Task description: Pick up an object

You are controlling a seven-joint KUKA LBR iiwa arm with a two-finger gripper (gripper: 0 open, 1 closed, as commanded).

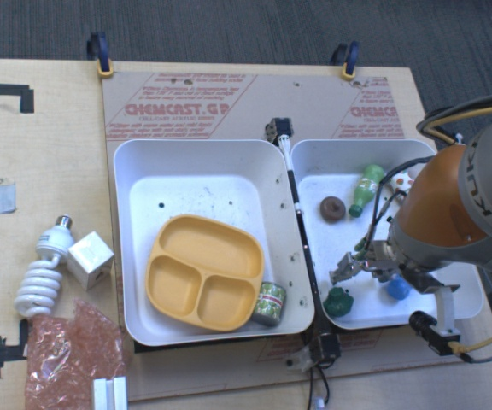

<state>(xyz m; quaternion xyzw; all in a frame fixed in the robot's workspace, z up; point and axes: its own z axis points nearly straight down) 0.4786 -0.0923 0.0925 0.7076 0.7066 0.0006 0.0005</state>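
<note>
Arm over the right bin, gripper low among small objects.

The arm [451, 203] enters from 3 o'clock above the right bin [314, 156]; the left bin [135, 165] holds a yellow divided tray [203, 272] with a small green can [270, 304] at its 4 o'clock. The gripper [348, 269] hangs just above a dark green object [339, 301]; whether its jaws are open I cannot tell. A green bottle [366, 188], brown disc [332, 208] and blue ball [397, 290] lie nearby.

Bright even overhead light, soft short shadows, white bins [126, 229] slightly glary, focus sharp.
</note>
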